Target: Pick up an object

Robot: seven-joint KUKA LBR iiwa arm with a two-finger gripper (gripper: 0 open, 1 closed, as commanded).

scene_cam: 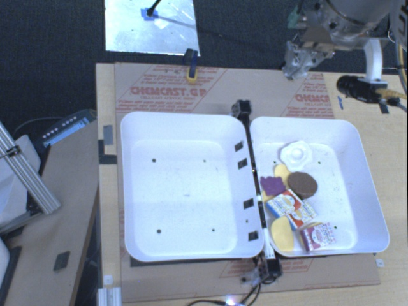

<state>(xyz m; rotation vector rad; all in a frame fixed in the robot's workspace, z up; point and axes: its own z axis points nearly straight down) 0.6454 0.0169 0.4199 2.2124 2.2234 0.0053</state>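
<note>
The right bin (357, 171) holds a cluster of small things along its left side. A white fried-egg toy (296, 153) lies at the back, a brown round cookie (302, 184) in front of it, and a purple piece (272, 186) to the cookie's left. Closer to the front lie a red and white packet (291, 209), a yellow oval piece (282, 234) and a small red carton (317, 236). My gripper (297, 64) hangs high above the bench, beyond the right bin's back wall, with nothing seen in it.
The left bin (185, 183) stands beside the right one, joined by a black clip strip (248, 171). Both rest on a cardboard sheet (172, 91). A shiny metal plate (152, 16) lies at the back left. A grey device (64, 126) sits at the left.
</note>
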